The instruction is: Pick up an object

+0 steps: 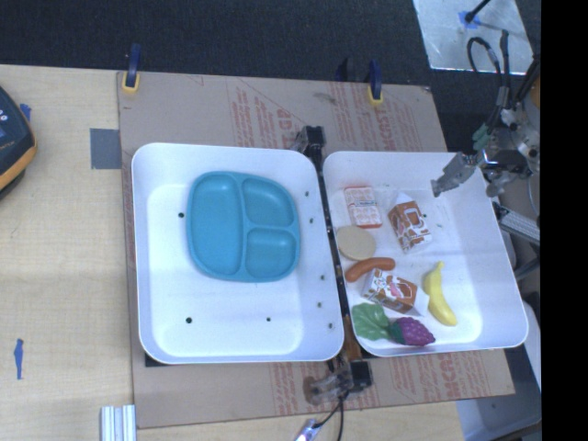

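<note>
Still hovering-stage — gripper (457,173) sits over the right bin's (478,246) upper right, holding nothing; can't tell its opening state. Best bet: drop straight onto the brown snack packet (410,226), just down-left of the tool — small, crinkly, tilted, lying apart from the neighbours.

Pincer (452,176) at upper right, arm reaching in from right, tilted down-left.

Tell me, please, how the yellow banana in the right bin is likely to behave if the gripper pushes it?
The banana looks smooth and glossy, so it may slide. Its curved shape suggests it could pivot rather than move straight. It lies near the bin's right wall, which might stop it.
</note>
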### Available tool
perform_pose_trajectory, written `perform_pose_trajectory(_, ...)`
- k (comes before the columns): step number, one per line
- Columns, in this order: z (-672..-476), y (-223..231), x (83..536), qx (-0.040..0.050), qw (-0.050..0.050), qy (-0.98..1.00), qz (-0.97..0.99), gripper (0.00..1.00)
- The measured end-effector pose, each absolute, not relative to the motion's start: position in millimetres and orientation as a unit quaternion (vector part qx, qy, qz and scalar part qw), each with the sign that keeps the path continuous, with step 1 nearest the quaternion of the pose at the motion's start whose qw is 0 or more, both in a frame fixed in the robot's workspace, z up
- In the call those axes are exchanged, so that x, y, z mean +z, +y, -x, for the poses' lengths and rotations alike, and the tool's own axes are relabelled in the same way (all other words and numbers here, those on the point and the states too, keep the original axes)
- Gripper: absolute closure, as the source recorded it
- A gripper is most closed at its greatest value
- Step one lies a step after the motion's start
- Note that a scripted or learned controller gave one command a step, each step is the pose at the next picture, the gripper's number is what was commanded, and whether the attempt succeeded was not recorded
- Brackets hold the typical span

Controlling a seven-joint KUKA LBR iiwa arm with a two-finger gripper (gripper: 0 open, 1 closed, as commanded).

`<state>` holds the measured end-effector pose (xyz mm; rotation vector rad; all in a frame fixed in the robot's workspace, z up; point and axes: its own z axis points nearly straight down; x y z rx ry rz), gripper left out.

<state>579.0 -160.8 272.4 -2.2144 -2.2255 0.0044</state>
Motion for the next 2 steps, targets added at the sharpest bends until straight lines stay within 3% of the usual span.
perform_pose_trajectory(1,-637.7,-150,134,0.003,0.003,-0.71,0.705,0.0)
perform_pose_trajectory(2,-632.1,-138,96,0.0002,-0.002,-0.709,0.705,0.0)
